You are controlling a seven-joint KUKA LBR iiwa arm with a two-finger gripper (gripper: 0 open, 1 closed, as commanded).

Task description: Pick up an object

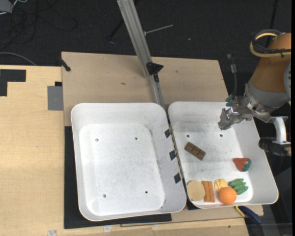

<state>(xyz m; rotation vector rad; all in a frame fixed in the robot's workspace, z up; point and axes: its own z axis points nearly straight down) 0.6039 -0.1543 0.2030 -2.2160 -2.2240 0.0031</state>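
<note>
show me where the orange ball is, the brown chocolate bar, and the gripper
orange ball (227, 195): camera view, middle of its round top.
brown chocolate bar (194, 151): camera view, centre of its top face.
gripper (226, 120): camera view, at its fingertips.

1. A brown chocolate bar (194, 151) lies flat and slanted, mid right bin.
2. A red strawberry (242, 164) sits near my right wall.
3. Bread slice (195, 190), wafer (208, 191), yellow piece (220, 184), orange (228, 195) and green vegetable (239, 186) cluster along the near edge.

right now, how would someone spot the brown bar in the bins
Look in the right bin, the one the arm reaches over. The brown bar lies alone near its middle, apart from the toy food along the front edge; it is flat, dark and rectangular.
</note>
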